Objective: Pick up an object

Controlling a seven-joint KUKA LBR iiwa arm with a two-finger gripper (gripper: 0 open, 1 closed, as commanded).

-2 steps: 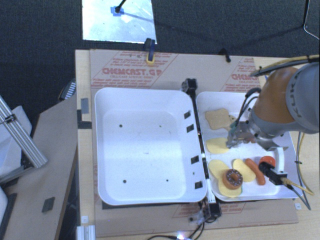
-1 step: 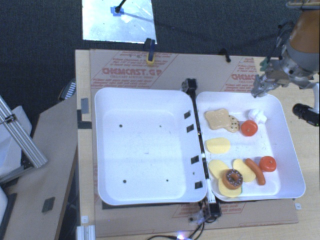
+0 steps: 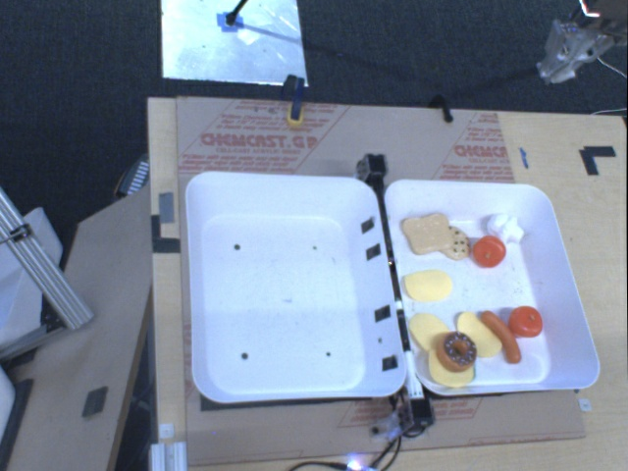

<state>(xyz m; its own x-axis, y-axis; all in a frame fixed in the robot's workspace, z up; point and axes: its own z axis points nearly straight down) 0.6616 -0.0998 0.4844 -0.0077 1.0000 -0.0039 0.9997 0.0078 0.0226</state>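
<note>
The right bin (image 3: 564,263) holds several toy foods. A toast slice (image 3: 425,232) and a small cookie (image 3: 457,244) lie near its back left. A red tomato (image 3: 489,252) sits beside a white piece (image 3: 505,227). A yellow oval slice (image 3: 429,286) lies in the middle. At the front are a chocolate donut (image 3: 457,349) on yellow slices (image 3: 480,333), a sausage (image 3: 500,337) and a second red tomato (image 3: 526,321). My gripper (image 3: 563,55) hangs far off at the top right corner, over the dark floor and well away from the bins.
The left bin (image 3: 196,263) stands beside the right one, joined by a black divider (image 3: 388,263). Both rest on a cardboard sheet (image 3: 255,140). A shiny metal plate (image 3: 231,27) lies beyond the bench. An aluminium rail (image 3: 34,263) leans at the left edge.
</note>
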